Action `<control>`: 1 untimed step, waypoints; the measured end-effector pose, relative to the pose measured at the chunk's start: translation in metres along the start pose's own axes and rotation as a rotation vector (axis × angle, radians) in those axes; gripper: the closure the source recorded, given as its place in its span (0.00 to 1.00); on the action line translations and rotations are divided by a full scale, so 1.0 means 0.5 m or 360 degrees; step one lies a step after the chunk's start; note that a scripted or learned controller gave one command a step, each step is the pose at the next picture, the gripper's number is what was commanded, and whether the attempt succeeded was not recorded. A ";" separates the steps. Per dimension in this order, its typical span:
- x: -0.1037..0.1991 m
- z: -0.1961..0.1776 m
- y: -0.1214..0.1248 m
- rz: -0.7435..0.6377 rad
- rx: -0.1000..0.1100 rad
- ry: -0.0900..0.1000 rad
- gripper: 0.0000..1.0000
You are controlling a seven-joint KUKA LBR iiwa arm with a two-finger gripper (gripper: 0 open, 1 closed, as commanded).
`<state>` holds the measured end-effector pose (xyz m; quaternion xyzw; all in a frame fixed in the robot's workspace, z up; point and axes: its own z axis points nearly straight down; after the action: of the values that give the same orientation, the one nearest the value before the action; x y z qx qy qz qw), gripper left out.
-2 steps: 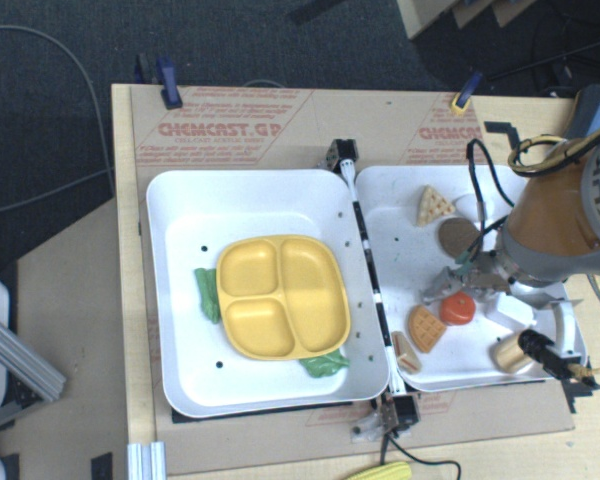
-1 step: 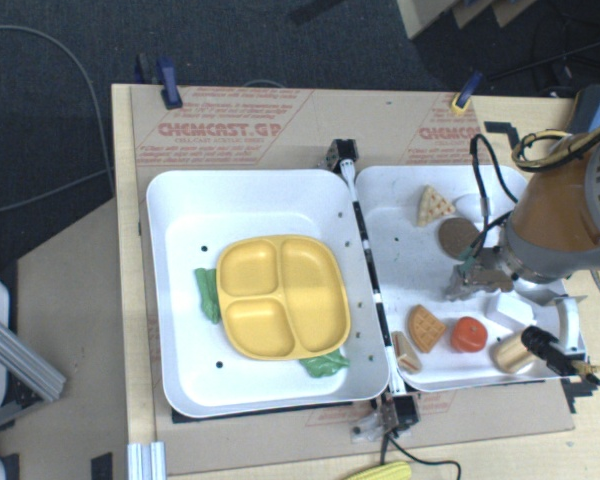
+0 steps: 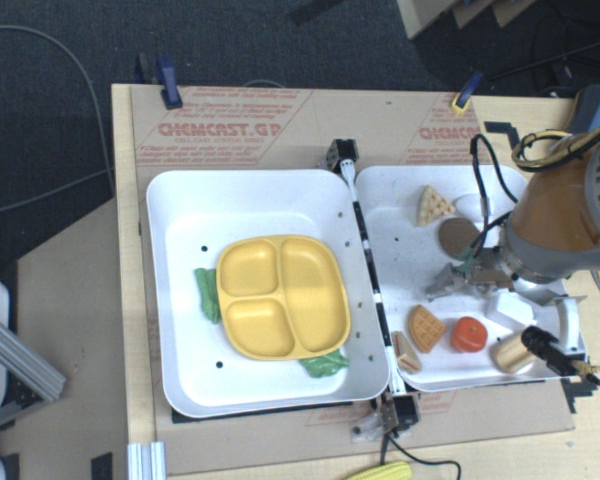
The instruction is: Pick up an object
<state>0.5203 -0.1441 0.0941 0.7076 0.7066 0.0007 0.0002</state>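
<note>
The jaws [image 3: 452,280] sit low in the right bin [image 3: 395,203], pointing toward its middle from the arm [image 3: 555,218], which comes in from the right. Their tips are a small grey blur against the white floor, so whether they are apart or together I cannot tell, and nothing is seen between them.

Closest to the jaws is a brown round piece [image 3: 458,235], just above and beside them; it may be touching the arm's wrist, but that is unclear. Just below the jaws lie an orange waffle-like piece [image 3: 426,327] and a red tomato-like piece [image 3: 469,334], near each other. Further above, a triangular pizza slice [image 3: 436,205] rests by the bin's upper part. Below and to the left, against the bin's lower left corner, is a small tan piece [image 3: 404,353]. Below and to the right, a tan roll-like piece [image 3: 513,354] lies near the bin's lower edge.

Well to the left of the jaws, past the divider, the left bin [image 3: 180,208] holds a yellow sectioned plate [image 3: 280,296], with a green leaf [image 3: 208,293] at its left edge and another green piece [image 3: 324,364] under its lower rim.

Judging from this, the pick is not yet done: every object lies on a bin floor, none lifted. What is left is closing on one piece, likely a near one, and raising it.
</note>
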 end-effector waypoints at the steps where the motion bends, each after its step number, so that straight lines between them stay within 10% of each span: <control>1: 0.044 0.019 0.223 -0.0005 -0.0001 0.0000 0.00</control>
<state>0.6316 -0.1223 0.0849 0.7065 0.7077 0.0008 0.0004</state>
